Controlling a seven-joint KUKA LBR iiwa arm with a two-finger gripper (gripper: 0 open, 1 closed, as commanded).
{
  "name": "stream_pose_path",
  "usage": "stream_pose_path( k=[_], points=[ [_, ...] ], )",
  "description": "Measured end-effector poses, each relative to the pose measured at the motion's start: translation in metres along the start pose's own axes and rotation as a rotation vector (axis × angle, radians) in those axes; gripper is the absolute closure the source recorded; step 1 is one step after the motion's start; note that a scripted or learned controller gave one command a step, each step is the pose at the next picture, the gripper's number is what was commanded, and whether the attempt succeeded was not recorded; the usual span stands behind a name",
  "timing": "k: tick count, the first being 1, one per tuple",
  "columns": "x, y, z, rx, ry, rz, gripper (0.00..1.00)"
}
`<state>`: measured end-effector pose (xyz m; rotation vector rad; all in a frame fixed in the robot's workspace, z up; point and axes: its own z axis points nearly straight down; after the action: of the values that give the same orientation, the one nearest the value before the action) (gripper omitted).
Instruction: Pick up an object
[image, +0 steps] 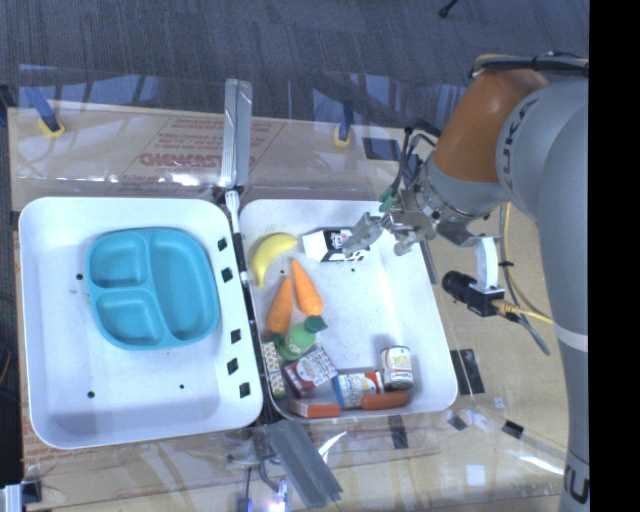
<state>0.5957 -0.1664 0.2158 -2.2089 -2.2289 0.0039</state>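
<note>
Hovering at the upper right of the right bin (432, 300), the hand (385, 232) sits low over the bin's top edge, with a small black-and-white carton (335, 244) lying just to its left. Whether the hand is released or clenched cannot be told from this slant, and nothing shows clearly between its tips, so the carton seems to rest on the bin floor, not in a grasp. Judging by the hand's nearness, the carton is the likely target. Its long axis runs roughly left to right across the frame, one end pointing toward the hand. A banana (268, 252) curves beside it at the bin's upper left, and two carrots (296, 292) lean together below. Cans and packets crowd the bin's lower edge. A blue divided tray (152, 286) fills the left bin (50, 400).
</note>
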Motion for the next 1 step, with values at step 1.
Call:
stream_pose_path(
  k=[1],
  points=[
    [0.0013, 0.0006, -0.0101, 0.001, 0.001, -0.006, 1.00]
  ],
)
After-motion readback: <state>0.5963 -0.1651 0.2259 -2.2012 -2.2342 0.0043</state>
